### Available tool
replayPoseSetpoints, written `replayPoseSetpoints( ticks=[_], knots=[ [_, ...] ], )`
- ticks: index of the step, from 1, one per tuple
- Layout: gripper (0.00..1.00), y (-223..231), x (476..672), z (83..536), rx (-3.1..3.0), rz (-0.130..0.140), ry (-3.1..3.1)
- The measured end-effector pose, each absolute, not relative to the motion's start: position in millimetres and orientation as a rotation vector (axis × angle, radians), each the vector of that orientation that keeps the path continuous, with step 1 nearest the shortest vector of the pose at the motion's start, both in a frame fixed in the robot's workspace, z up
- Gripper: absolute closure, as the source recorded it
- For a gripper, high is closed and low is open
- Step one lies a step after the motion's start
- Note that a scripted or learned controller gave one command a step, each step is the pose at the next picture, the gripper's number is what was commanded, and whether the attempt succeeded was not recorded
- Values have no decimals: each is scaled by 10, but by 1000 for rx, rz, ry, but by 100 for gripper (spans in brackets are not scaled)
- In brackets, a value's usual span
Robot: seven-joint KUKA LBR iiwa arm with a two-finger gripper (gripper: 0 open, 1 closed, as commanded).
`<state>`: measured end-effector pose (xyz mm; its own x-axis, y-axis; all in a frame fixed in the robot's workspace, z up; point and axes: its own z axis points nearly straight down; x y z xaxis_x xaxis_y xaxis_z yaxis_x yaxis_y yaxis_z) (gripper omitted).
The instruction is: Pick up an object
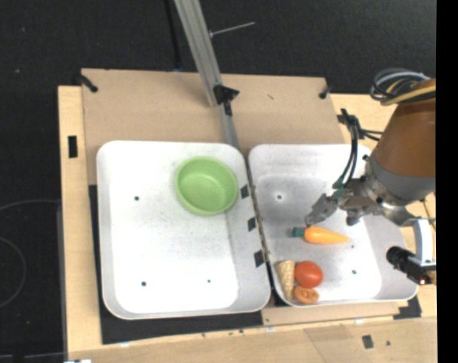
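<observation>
Orange toy carrot with a green stub at its left end lies flat on the floor of the right-hand shallow white bin, in the lower right of the frame, its length running left to right. Nearer the bottom edge, in that bin's lower left corner, sit three small things close together: a round red toy tomato, a pale tan cone-shaped piece just to its left, and a small flat orange-brown piece just below it. The carrot is apart from this cluster, a little above it.

Just above the carrot hangs the grey two-finger gripper, reaching in from the right of the frame on the grey arm with its orange band. One dark finger slants down-left toward the carrot's green end; whether the gripper is spread or closed I cannot tell, and nothing is seen between its fingers.

Left of centre, the left-hand shallow white bin holds a light green plastic bowl, upright, near its upper right corner. Both bins rest on the tan wooden counter
</observation>
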<state>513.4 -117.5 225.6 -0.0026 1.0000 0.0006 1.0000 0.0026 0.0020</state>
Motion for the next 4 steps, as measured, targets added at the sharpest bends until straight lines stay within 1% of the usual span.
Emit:
replayPoseSetpoints(
  ticks=[1,2,3,4],
  knots=[
    [0,-1177,5135,2256,2220,4,2221],
    [0,-1196,5073,1642,2224,-6,2222],
    [0,-1237,5024,1204,2224,-5,2221],
    [0,-1251,5031,1011,2222,0,2218]
  ],
)
